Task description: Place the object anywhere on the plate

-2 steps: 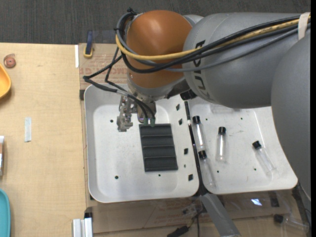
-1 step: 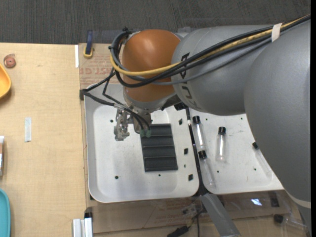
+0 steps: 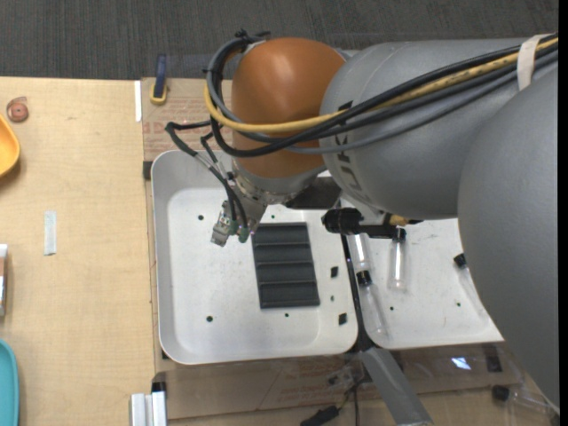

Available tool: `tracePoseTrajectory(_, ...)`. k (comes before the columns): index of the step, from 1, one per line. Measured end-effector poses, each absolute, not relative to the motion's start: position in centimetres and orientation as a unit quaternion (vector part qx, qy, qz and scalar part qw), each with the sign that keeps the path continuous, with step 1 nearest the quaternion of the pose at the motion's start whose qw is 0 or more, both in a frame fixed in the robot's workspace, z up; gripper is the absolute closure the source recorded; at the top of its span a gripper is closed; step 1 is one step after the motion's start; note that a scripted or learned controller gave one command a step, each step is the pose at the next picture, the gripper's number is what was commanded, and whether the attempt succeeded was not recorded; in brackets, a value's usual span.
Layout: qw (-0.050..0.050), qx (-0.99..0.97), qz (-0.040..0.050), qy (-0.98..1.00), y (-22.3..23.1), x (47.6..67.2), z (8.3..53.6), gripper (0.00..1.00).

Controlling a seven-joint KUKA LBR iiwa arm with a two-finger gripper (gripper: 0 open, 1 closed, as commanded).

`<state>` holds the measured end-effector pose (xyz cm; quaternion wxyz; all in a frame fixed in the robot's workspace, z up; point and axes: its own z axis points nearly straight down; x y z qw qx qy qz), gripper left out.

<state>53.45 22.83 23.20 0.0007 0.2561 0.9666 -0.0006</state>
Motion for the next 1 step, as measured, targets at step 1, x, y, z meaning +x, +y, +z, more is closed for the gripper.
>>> tracePoseTrajectory(1,0.002,0.193,-0.0004,0.981,22.76,58.71,27.48,1.0)
